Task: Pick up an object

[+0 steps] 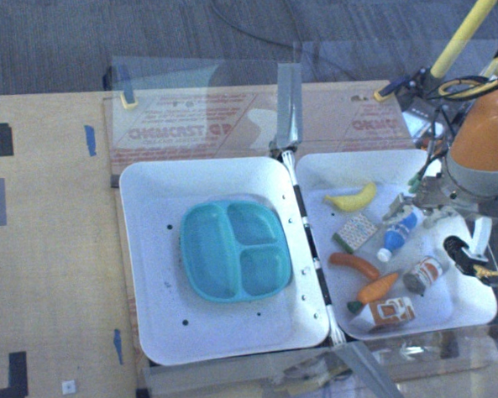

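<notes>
The right bin (482, 302) holds several small items. A yellow banana (352, 198) lies at its back, with a checkered tan block (356, 229) just in front. A small bottle with blue on it (398, 234) lies in the middle. Nearer the front are a red-orange sausage (354, 265), a carrot (377, 288), a grey can (423, 273) and an orange-labelled pack (392, 311). My gripper (416, 200) hangs over the right half of this bin, just behind and to the right of the bottle. Nothing is visibly held in it.
The left bin (148, 200) carries a teal divided plate (234, 249). A metal divider (306, 241) separates the two bins. Cables and a yellow pole (465, 25) sit behind the right bin. The arm's orange band (481, 133) overhangs the bin's right edge.
</notes>
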`<state>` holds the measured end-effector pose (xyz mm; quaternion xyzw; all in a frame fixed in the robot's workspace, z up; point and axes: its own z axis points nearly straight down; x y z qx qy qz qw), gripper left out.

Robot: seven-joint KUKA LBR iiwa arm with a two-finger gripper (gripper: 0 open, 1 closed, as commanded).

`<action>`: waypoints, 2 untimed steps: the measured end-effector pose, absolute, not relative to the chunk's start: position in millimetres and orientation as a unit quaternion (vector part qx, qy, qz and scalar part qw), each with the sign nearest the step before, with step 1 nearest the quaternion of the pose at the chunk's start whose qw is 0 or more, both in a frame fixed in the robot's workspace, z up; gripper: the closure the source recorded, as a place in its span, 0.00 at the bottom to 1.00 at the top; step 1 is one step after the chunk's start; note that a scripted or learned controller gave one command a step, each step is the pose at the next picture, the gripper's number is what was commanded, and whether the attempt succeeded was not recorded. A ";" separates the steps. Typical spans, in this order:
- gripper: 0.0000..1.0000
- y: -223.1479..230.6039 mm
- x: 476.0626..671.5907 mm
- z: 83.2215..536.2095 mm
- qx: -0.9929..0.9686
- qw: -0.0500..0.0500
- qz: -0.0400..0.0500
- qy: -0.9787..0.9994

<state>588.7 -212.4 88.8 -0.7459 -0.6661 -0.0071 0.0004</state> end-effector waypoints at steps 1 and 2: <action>1.00 -216.8 587.2 98.1 -0.747 -0.002 -0.004 -0.665; 1.00 -143.2 576.2 194.4 -0.784 0.000 0.000 -0.620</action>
